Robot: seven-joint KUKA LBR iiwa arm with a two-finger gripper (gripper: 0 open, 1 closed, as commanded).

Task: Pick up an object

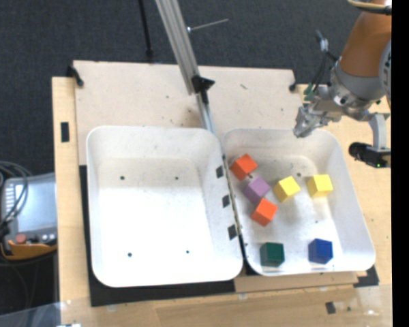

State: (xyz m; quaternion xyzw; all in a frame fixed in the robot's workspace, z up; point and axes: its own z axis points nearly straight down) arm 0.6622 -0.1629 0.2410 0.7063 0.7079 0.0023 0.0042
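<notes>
1. Bench (65, 182) edge at the bottom of the view sits nearest the camera; its pale wood top carries everything else and lifts the bins to where the arm can reach.
2. Left bin (123, 148) and right bin (347, 176) sit side by side, their inner rims touching along the middle. The shallow walls likely serve to keep loose pieces from rolling off.
3. Arm (365, 46) reaches in from the right, its orange band above the grey wrist, angled down toward the far rim of the right bin.
4. Gripper (305, 127) hangs over the far edge of the right bin, apart from every cube. Whether it is released or clenched I cannot tell at this size, and nothing is seen held in it.
5. Cubes, all in the right bin and all candidates for the pick:
   - an orange cube (243, 166) near the inner wall, farthest back;
   - a purple cube (256, 189) just in front of it, touching or nearly touching a second orange cube (264, 212);
   - two yellow cubes (286, 189) and (319, 184) near the middle, slightly apart;
   - a green cube (273, 254) and a blue cube (320, 251) by the near wall.
6. My judgement: the pick has not begun. The yellow pair lies closest to the gripper and has free space around it, so either looks an easier target than the crowded purple and orange cluster.
</notes>
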